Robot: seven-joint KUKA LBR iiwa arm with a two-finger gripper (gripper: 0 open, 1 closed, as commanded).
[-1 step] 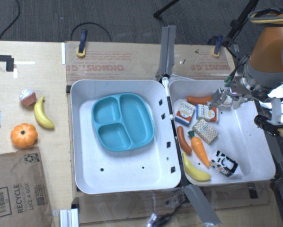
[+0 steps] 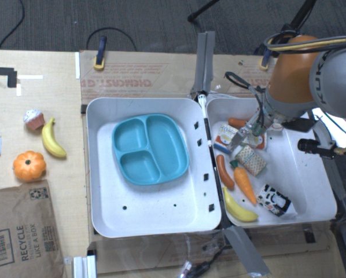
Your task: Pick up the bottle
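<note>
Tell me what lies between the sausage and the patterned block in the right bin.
In the camera view, the carrot lies between the sausage and the patterned block, its thick end close under the block.

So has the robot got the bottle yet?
Not yet, as far as I can see. The arm has reached into the right bin and the gripper sits low among the toys, by the small white bottle. Nothing looks lifted. Grabbing and raising the bottle is left.
</note>
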